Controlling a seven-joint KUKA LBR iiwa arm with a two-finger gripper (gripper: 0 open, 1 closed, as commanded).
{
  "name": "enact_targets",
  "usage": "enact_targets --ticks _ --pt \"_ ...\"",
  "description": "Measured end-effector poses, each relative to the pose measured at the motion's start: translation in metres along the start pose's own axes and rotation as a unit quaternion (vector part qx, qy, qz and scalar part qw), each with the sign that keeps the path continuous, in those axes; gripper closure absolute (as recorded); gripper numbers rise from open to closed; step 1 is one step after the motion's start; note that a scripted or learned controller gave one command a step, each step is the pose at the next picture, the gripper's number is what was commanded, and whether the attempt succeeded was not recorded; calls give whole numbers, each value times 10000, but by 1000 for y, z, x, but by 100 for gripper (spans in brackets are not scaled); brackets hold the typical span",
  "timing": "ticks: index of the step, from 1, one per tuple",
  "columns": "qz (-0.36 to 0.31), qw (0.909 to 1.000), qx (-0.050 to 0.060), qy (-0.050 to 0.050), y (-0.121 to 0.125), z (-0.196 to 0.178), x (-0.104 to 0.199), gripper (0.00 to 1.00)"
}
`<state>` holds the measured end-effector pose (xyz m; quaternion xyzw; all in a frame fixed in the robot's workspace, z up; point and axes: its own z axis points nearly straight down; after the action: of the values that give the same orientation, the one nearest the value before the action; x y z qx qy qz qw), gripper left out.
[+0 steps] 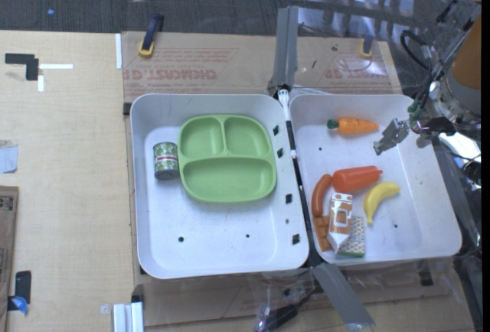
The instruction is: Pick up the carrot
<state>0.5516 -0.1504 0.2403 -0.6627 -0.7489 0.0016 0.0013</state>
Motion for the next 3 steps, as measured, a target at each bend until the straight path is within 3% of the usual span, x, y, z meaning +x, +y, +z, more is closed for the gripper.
enact_targets --ticks 1,2,3 --pt "775 9970 -4 1 75 113 -5 0" --pt "634 9980 -1 -4 106 150 -22 0" --pt "615 9981 78 13 103 146 -21 100"
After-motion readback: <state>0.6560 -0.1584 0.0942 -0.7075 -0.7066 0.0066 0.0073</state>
